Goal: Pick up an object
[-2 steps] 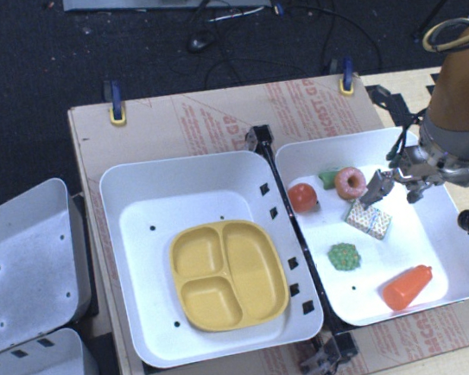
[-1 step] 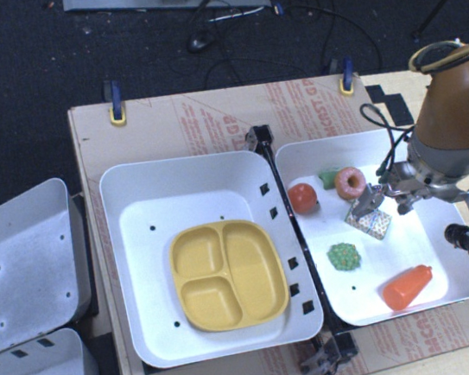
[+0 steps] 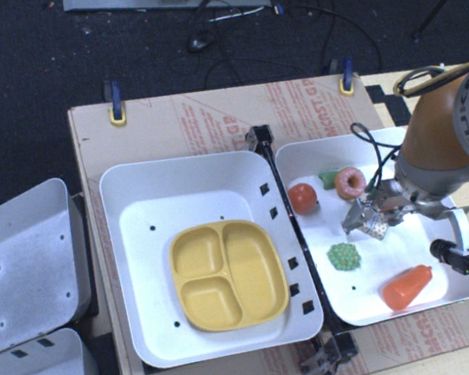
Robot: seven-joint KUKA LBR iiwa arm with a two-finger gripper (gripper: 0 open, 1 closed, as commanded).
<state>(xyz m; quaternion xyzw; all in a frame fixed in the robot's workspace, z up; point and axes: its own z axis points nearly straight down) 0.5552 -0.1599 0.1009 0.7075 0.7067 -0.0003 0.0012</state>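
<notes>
White plastic frames the camera view: the gripper [image 3: 369, 221] hovers low in the right bin [image 3: 459, 287] amid the green ball [image 3: 343, 256], tomato [image 3: 302, 197], doughnut [image 3: 350, 181] and carrot [image 3: 406, 286], grasping nothing visible, its closure unclear, so picking remains undone.

divided tray [image 3: 228, 274] lies in left bin [image 3: 138, 240]; tomato [image 3: 303, 197], donut [image 3: 351, 181], carrot [image 3: 407, 287] in right bin [image 3: 340, 306].
</notes>
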